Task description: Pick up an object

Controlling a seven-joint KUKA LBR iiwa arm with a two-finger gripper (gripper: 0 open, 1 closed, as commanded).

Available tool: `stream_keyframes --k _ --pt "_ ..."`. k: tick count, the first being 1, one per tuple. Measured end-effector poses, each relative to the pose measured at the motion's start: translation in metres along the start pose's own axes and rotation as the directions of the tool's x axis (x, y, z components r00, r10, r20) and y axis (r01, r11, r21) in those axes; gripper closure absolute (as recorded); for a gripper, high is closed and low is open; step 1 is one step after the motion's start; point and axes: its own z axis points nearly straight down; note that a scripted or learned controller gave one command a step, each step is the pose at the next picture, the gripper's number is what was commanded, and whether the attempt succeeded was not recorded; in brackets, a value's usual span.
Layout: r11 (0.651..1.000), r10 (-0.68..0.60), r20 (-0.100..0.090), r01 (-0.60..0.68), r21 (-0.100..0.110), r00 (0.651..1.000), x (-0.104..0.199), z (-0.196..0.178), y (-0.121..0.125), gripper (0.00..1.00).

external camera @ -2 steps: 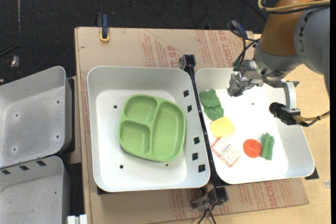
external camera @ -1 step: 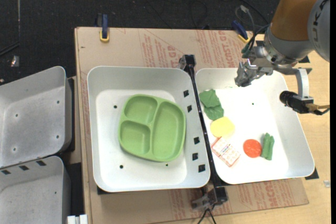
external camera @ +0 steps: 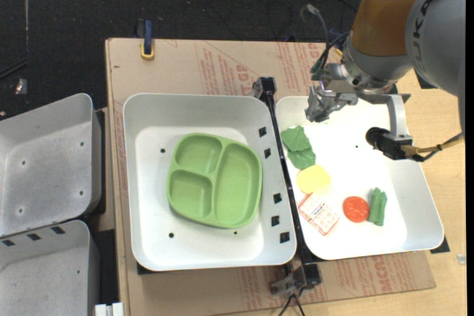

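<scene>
White glossy bin (external camera: 385, 240) holds round yellow disc (external camera: 313, 178), leafy green piece (external camera: 298, 146).

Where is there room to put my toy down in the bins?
Right bin: bare floor between the gripper and the red piece. Crowded along its left side: green leaf, yellow piece, packet. The green tray fills the left bin's middle.

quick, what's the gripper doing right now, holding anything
Gripper: over the far end of the right bin, above the green leaf-shaped toy. Open or shut cannot be told, and nothing can be seen in its grasp.
</scene>
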Motion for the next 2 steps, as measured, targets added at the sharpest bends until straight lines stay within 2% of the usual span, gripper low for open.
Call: stream_keyframes --k 1,2 --pt "1.000 0.000 0.000 0.000 0.004 1.000 0.058 0.006 -0.008 1.00" --pt "1.000 0.000 0.000 0.000 0.001 1.000 0.102 0.013 0.001 1.00"
